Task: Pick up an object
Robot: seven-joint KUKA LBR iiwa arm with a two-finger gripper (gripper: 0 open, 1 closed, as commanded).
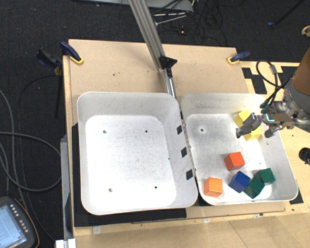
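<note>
Camera view, looking down at a slant. A tan tabletop [124, 66] carries two shallow white bins side by side: the left bin [88, 112] and the right bin [206, 107].

All the objects lie in the right bin. A yellow block [242, 118] sits near the bin's upper right, with a second yellow piece [253, 134] just below it. Toward the middle lies a red-orange block [234, 160]. Along the near edge, from left to right, are an orange block [213, 186], a blue block [240, 181], a dark green block [255, 187] touching the blue one, and a lighter green block [267, 175] just beside the dark green one.

The arm [305, 87] enters from the right, its wrist over the right bin's far-right side. The claw [254, 127] is over the two yellow pieces, its dark fingers pointing left, one finger [245, 129] lying across the gap between the yellow pieces. Whether the claw is released, clenched or grasping a yellow piece cannot be told from this angle.

A grey metal pole [147, 27] slants from the top of the view down to the seam between the bins. Blue clamps [67, 49] grip the tabletop's far corners. Cables [10, 138] lie on the dark floor to the left.
</note>
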